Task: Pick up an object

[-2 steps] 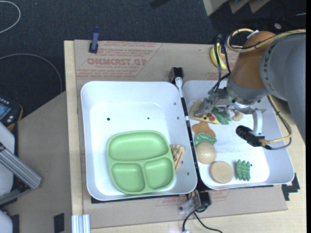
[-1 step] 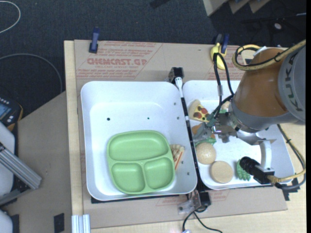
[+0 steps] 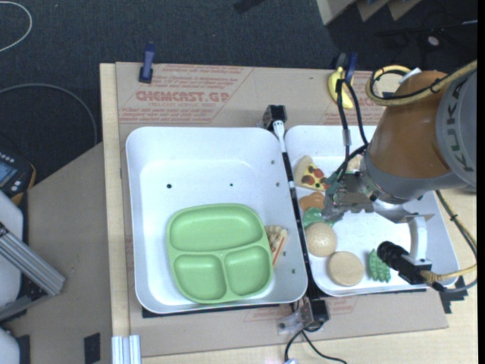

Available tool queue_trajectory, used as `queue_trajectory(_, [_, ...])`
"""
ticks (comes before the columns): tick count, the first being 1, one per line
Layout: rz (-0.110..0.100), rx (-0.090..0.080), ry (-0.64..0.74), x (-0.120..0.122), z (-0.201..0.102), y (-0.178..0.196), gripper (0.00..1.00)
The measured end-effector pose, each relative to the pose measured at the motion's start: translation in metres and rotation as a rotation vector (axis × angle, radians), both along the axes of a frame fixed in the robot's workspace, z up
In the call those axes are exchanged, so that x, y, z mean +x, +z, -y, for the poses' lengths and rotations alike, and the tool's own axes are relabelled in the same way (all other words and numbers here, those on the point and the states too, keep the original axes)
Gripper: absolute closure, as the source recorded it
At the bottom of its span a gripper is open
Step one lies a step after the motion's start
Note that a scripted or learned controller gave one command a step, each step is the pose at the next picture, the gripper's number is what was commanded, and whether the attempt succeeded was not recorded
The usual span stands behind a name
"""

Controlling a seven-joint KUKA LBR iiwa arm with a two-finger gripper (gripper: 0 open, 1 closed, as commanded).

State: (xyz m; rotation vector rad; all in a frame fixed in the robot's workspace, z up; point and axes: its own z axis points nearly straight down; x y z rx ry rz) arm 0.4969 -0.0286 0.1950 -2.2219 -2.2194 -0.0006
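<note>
Pickup didn't look done yet, as far as I could judge. On the bench [image 3: 189,101], the left bin [image 3: 151,165] had a green divided plate [image 3: 220,250] at about 6 o'clock. In the right bin [image 3: 447,260], toy food sat clustered at 9 o'clock: a pizza slice [image 3: 309,173], two tan buns [image 3: 320,240]. The end effector [image 3: 339,201] hovered right over that pile, but honestly couldn't tell whether it was released or clenched, or holding anything.
</note>
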Motion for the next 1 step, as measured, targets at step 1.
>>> queue_trajectory(1, [-0.005, 0.002, 0.007, -0.0191, -0.0607, -0.0112, 1.00])
